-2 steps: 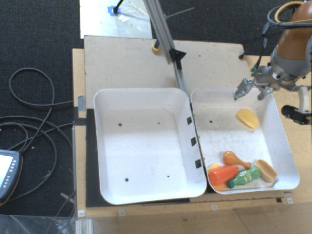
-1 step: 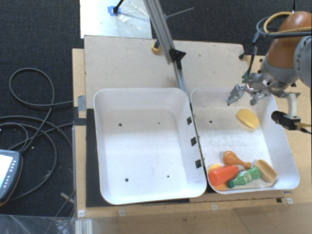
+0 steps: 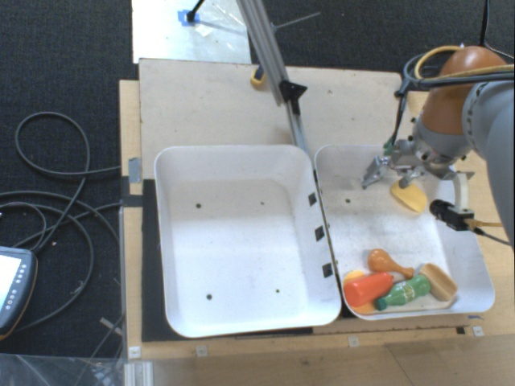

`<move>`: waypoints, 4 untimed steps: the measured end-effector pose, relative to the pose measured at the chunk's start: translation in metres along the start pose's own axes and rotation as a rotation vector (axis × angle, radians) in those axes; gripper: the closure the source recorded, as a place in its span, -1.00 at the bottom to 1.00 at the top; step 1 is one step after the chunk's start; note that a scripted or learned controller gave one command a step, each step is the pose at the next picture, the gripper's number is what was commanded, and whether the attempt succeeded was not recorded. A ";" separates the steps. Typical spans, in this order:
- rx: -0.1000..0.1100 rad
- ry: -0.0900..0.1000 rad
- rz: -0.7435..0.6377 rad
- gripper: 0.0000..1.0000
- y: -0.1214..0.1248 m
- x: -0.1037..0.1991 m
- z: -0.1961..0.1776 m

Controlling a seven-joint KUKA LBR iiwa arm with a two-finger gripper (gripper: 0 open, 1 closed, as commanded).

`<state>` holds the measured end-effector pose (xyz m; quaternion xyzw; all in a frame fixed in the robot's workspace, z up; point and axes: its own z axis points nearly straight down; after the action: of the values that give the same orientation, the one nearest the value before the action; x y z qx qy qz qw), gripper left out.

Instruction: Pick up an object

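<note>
The right bin [image 3: 354, 215] holds several toy items. A yellow wedge [image 3: 409, 199] lies near its far right side. At the front right corner sit an orange drumstick shape [image 3: 385, 260], a red-orange pepper [image 3: 369, 286], a green bottle [image 3: 406, 292] and a tan bun [image 3: 440, 281], packed close together. My gripper [image 3: 385, 182] hangs over the far part of this bin, its fingers spread apart with nothing between them. The yellow wedge sits just beside the right finger [image 3: 405, 178]; whether they touch is unclear.
The left bin [image 3: 233, 240] is beside the right one, and they share a middle wall with black clips [image 3: 320, 233]. A slanted metal pole [image 3: 269, 47] crosses the bench behind them. Cables and a pendant [image 3: 12, 284] lie on the floor at left.
</note>
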<state>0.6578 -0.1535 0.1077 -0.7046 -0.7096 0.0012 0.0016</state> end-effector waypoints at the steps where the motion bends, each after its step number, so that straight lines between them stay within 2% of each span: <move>1: -0.009 -0.002 -0.003 1.00 0.003 0.000 -0.016; 3: -0.014 -0.003 0.000 1.00 0.010 0.001 -0.144; 4: -0.010 -0.002 0.000 1.00 0.011 0.001 -0.171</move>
<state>0.6697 -0.1528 0.2790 -0.7048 -0.7094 -0.0017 -0.0026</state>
